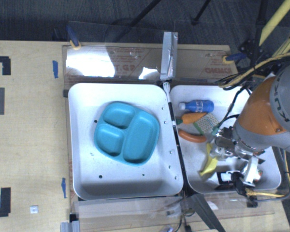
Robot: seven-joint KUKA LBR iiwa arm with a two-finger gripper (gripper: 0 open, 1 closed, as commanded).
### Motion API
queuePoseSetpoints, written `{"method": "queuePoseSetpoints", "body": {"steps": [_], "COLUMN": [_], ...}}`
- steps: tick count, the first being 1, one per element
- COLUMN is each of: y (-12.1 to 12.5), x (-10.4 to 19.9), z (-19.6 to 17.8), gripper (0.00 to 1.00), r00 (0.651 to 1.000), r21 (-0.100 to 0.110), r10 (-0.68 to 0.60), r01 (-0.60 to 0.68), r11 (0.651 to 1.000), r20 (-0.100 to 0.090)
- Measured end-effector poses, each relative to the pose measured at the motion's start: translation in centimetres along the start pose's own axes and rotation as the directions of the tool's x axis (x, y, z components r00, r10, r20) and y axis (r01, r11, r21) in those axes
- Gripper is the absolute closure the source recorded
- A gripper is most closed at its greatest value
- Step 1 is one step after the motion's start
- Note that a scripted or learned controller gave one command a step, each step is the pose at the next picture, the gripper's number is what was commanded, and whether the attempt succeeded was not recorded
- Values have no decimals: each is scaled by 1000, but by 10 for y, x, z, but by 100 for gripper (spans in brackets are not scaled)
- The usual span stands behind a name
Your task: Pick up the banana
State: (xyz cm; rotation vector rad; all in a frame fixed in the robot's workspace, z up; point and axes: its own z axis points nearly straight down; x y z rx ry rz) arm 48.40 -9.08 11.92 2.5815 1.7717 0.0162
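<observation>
**Arm pose.** Arm is reaching in from view's right over the rt bin, orange band sitting above the wrist, wrist tipping down into the bin. Claw is hanging low at abt mid-bin, just beside the banana on its rt side. Claw state: cannot tell, apart or together is not showing at this angle. Contact w/ banana: cannot tell.

**Edges / room.** Banana is lying on the floor of the rt bin, near-left portion, close to the wall shared w/ the left bin. Far-left of the rt bin is crowding up:
- blue bottle
- orange item
- speckled grey-green piece
- long orange-red item, sitting nearest the banana's far end

Bare white floor is showing along the bin's far-rt side. Left bin is carrying a blue divided plate w/ bare floor around it. Both bins are sitting on the desk.

**Banana axis.** Long axis is running near-to-far in view, slanting slightly. Near end is pointing toward the near-left corner, far end toward the claw.
</observation>
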Motion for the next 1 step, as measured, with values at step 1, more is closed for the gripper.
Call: {"method": "queuePoseSetpoints", "body": {"steps": [1], "y": [-31], "x": [96], "z": [-65], "gripper": [100], "r00": [984], "r21": [16], "r10": [179], "r01": [-179], "r11": [984], "r20": [7]}}
